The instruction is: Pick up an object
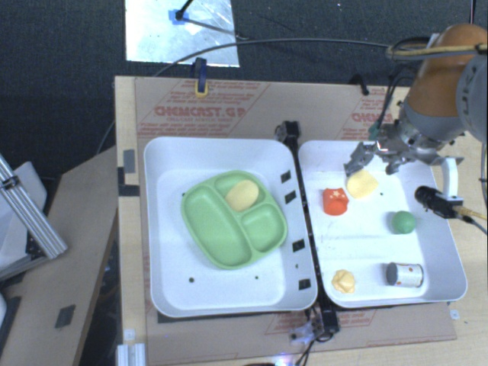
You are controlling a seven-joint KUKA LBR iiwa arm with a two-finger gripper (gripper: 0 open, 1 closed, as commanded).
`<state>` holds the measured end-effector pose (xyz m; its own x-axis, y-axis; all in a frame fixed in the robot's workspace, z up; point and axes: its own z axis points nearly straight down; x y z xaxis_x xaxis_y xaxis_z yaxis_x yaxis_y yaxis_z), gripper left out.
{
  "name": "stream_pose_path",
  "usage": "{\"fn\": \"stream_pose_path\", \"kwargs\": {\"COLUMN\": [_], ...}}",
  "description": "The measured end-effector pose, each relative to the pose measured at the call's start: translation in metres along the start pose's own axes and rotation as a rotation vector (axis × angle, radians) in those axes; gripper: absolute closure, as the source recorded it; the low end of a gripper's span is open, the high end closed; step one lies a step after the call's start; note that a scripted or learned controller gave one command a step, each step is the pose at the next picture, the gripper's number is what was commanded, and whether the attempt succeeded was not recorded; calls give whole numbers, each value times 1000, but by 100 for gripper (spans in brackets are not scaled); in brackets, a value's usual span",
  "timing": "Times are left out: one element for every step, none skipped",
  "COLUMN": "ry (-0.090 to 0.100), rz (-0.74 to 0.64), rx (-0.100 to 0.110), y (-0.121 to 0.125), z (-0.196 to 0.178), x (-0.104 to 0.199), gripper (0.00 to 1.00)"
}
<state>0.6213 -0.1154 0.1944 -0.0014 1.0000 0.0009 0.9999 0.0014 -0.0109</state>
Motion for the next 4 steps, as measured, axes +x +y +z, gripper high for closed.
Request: {"fn": "stream_pose_path", "kwargs": {"ry": [-1,-1,1,-1], "rz": [-2,0,2,0], "rx": [-12,-8,-21,-35], "y": [3,3,8,11], "z": [-7,56,101,85], "x": [0,1,2,2], "gripper": [0,0,0,100]}}
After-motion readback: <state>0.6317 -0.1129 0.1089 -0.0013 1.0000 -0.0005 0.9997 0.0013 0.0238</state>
